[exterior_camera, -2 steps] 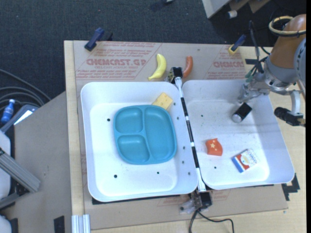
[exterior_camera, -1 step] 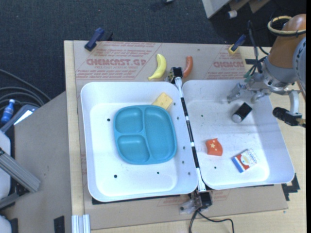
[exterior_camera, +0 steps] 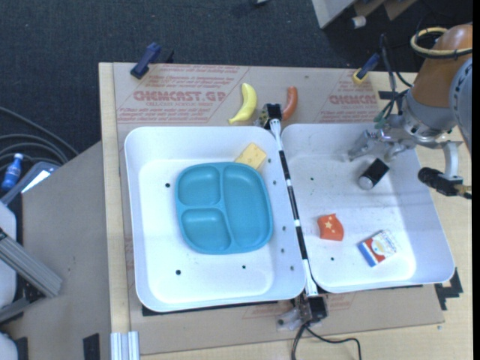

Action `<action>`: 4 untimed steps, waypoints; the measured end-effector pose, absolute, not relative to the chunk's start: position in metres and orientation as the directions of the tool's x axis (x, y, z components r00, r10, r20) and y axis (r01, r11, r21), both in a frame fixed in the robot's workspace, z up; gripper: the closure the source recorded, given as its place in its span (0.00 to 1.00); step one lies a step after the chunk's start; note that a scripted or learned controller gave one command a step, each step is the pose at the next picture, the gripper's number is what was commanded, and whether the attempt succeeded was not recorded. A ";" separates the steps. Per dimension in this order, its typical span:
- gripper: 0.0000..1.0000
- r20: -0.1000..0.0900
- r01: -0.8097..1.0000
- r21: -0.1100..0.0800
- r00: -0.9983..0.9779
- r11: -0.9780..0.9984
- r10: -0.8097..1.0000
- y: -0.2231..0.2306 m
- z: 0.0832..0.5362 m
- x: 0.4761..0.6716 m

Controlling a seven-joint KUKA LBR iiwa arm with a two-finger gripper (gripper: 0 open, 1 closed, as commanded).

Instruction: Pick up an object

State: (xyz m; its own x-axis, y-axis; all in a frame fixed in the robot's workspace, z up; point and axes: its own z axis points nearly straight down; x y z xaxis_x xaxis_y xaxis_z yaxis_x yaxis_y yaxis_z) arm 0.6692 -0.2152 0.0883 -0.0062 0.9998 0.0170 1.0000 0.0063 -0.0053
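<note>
My gripper (exterior_camera: pixel 377 150) hangs over the back of the right bin (exterior_camera: pixel 427 223), open, its grey fingers spread with nothing between them. A short black cylinder (exterior_camera: pixel 371 175) lies on the bin floor just in front of it, apart from the fingers. Nearer the front lie an orange-red lump (exterior_camera: pixel 330 227) and a small blue, white and red packet (exterior_camera: pixel 377 247). The left bin (exterior_camera: pixel 150 261) holds a blue divided plate (exterior_camera: pixel 223 206), with a yellow block (exterior_camera: pixel 251 156) touching its back edge.
A banana (exterior_camera: pixel 244 103) and an orange carrot-like piece (exterior_camera: pixel 289 103) lie on the cardboard behind the bins. A black divider rail (exterior_camera: pixel 289 201) runs between the two bins. Blue clamps (exterior_camera: pixel 146 60) sit at the bench's back corners.
</note>
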 end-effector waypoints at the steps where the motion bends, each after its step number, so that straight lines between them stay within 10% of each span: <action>1: 1.00 0.004 1.000 0.001 -0.007 0.007 1.000 -0.219 0.097 0.669; 2: 0.00 0.011 1.000 -0.002 -0.008 0.008 1.000 -0.216 0.096 0.669; 3: 0.00 0.017 1.000 -0.005 -0.006 0.006 1.000 -0.215 0.088 0.669; 4: 1.00 0.003 1.000 0.002 -0.006 0.006 1.000 -0.219 0.097 0.669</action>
